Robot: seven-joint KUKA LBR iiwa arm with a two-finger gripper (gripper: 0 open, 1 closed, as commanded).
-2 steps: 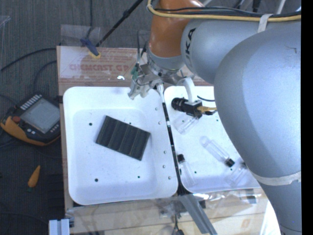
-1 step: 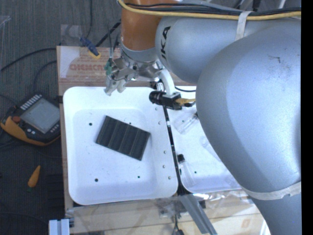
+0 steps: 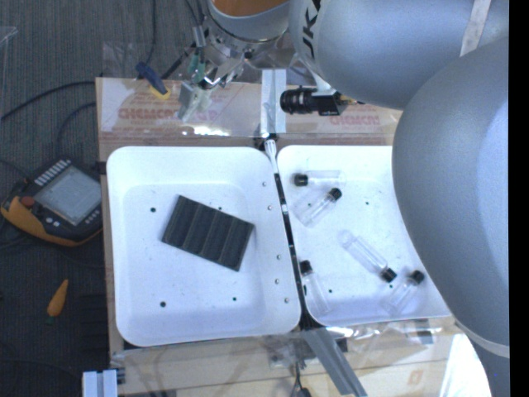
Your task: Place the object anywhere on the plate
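Observation:
The dark grey ribbed plate (image 3: 207, 232) lies flat and slightly turned in the middle of the left bin (image 3: 140, 180). Several clear vials with black caps lie in the right bin (image 3: 364, 160): one at the back (image 3: 318, 177), one beside it (image 3: 321, 205), a longer one (image 3: 364, 255) toward the front. My gripper (image 3: 201, 88) hangs high beyond the back rim of the left bin, over the bench's rear board. Something pale and translucent (image 3: 190, 102) shows at its tip, but it is too blurred to name.
The big grey arm (image 3: 446, 139) covers the right bin's right side and the upper right. A teach pendant (image 3: 62, 201) and an orange tool (image 3: 56, 298) lie on the floor at left. A blue-and-yellow tool (image 3: 151, 77) rests on the rear board, and a black fitting (image 3: 310, 100) sits behind the divider.

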